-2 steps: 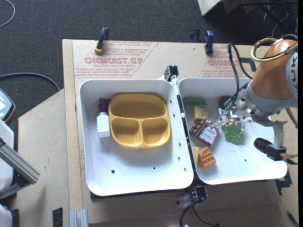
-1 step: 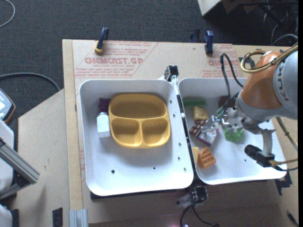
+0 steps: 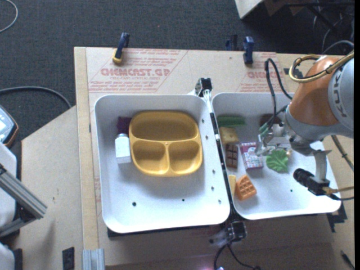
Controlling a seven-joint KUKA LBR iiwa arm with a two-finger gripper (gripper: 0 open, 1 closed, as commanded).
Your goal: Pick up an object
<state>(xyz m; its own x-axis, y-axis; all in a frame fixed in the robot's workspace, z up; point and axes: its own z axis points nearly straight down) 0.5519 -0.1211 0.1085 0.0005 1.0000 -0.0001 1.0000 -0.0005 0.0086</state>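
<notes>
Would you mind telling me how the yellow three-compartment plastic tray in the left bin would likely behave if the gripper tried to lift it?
The yellow three-compartment plastic tray looks moulded and stiff, so it probably would not flop. Being wide and shallow, it seems light for its size but awkward: a two-finger grip on one rim would likely let it tilt. Its smooth surface may be slippery.

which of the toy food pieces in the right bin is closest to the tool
The green leafy piece, just below the tool. The pink carton sits to its left, and the orange waffle lies farther toward the bin's front.

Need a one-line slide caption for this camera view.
KUKA arm's hand lowered into the right bin among toy foods, beside a pink carton; yellow divided tray fills the left bin.
</notes>
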